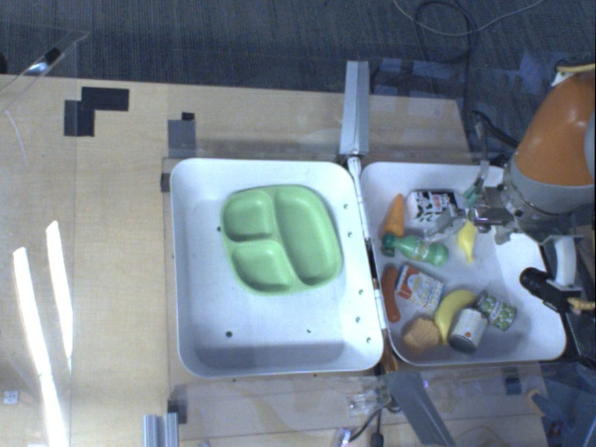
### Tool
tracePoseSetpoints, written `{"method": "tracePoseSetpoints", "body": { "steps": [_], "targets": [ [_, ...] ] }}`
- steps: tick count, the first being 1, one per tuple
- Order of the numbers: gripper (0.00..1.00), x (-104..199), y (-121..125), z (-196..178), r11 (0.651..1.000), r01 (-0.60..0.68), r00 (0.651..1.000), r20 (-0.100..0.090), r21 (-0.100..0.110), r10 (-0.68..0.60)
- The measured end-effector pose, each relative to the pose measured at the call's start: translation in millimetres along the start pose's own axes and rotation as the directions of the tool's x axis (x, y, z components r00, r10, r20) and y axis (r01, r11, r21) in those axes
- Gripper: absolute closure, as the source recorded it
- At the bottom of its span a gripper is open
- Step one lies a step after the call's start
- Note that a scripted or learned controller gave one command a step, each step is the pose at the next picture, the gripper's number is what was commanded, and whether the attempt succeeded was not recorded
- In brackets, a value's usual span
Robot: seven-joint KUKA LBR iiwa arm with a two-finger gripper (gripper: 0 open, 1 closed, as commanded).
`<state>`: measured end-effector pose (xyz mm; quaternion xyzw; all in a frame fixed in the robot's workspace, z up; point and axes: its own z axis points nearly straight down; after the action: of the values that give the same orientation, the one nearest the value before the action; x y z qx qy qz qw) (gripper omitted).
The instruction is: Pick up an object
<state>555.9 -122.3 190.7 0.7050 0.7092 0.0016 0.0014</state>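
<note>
Nearest to you, at the front of the right bin (531,347), you see a brown round piece (422,334), a small can (467,329), a banana (451,307) and a green-labelled can (496,311). Behind them lie a flat packet (418,289), a green bottle (415,247), an orange carrot (396,214) and a black-and-white carton (432,205). You find the gripper (473,217) low over this bin's far right part, just beside a small yellow piece (466,240); whether it grips anything, you cannot tell. In the left bin (200,324) rests a green divided tray (280,237). Both bins stand on a pale wooden bench (93,277). Beyond it is dark carpet (233,17) with a thin cable (466,12).
</note>
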Motion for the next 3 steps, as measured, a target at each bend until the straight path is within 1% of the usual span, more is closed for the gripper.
{"method": "tracePoseSetpoints", "body": {
  "steps": [1, 2, 3],
  "targets": [
    [0.00, -46.0, 21.6, 38.9, 0.999, -0.033, 0.999, 0.001, 0.000, 0.033],
    [0.00, -72.3, 28.1, 104.0, 0.993, 0.117, 0.993, -0.003, -0.004, -0.117],
    [1.00, -72.8, 30.5, 90.7, 0.993, 0.118, 0.993, -0.001, -0.011, -0.118]
  ]
}}
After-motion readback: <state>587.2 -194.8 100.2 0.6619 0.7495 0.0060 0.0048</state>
